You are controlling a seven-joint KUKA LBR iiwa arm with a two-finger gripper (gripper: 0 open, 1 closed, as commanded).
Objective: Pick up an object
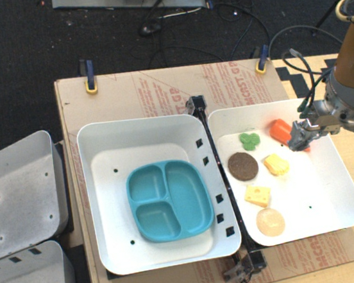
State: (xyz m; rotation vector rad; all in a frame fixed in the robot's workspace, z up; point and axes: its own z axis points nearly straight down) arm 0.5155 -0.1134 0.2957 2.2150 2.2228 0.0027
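Note:
The right bin (326, 195) holds several toy foods. At its far side lies an orange-red piece (279, 130), with a green piece (250, 139) to its left. Nearer are a brown disc (243, 166), a yellow block (276, 165), a yellow cheese wedge (258, 195) and a pale round piece (270, 222). My gripper (300, 137) hangs low over the bin's far right part, just to the right of the orange-red piece. A bit of red shows under its tip, and I cannot make out whether anything is held.
The left bin (104, 179) holds a teal divided plate (170, 200). A black divider (219, 177) runs between the bins. Grey lids (15, 191) lie off the bench to the left. Yellow clamps (91, 84) grip the far edge of the board.

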